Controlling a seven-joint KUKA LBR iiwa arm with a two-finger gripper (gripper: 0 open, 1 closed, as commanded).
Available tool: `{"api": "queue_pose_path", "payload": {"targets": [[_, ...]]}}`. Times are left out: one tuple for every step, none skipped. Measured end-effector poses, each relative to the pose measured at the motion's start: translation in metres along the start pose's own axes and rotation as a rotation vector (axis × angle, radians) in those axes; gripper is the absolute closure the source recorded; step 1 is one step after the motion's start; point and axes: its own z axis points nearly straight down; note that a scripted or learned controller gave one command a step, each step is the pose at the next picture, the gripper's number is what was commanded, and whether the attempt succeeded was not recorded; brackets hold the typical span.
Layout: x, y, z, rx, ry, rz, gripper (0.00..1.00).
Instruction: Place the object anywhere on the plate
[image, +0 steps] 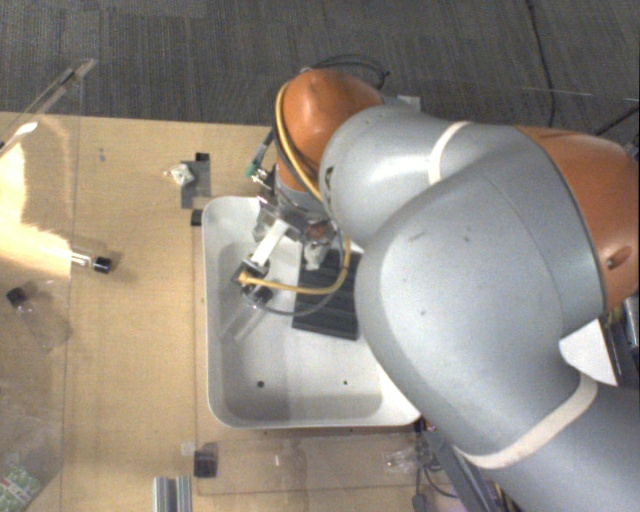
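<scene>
One white bin (225, 330) holds a black object (330, 305) (jaws' state unclear, no writing legible).

Tan bench (120, 330) carries white bin (225, 400); small black blocks (204, 461), perhaps brackets, beside bin's corners.

One camera looks steeply down, close over the white bin (225, 390), arm (470, 300) perhaps hiding half.
</scene>
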Motion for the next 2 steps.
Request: {"api": "queue_pose_path", "payload": {"targets": [[-0.021, 0.017, 0.004, 0.004, -0.003, -0.370, 0.00], [0.009, -0.006, 0.008, 0.017, -0.013, -1.087, 0.00]]}}
